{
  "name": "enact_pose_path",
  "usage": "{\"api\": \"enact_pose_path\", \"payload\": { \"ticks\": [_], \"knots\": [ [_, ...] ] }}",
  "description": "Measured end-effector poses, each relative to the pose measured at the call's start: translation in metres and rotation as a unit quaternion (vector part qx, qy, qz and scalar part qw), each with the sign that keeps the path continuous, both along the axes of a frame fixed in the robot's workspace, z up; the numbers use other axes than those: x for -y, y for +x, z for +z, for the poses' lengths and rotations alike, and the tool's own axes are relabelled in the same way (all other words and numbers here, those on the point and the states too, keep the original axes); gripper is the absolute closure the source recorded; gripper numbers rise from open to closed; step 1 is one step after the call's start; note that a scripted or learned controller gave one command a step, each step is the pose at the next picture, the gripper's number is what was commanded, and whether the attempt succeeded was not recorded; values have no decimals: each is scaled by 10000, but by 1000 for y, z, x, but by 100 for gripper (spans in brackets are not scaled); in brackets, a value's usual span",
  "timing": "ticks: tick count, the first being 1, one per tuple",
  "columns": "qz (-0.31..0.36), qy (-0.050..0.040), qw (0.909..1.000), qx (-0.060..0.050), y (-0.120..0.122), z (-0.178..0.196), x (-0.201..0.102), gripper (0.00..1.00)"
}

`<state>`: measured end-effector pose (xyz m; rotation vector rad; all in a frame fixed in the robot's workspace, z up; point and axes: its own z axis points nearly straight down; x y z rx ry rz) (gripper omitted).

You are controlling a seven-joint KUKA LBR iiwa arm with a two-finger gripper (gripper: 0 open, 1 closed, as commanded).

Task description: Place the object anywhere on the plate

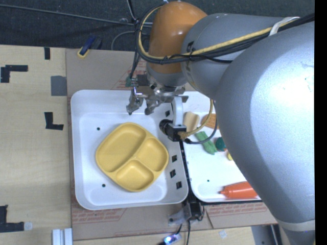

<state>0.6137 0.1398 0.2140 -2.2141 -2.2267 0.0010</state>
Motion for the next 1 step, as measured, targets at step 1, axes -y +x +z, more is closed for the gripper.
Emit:
{"api": "enact_pose_path", "payload": {
  "ticks": [1],
  "knots": [
    [-15, -6, 10000, -3, 0, 0, 3, 0]
  ]
}}
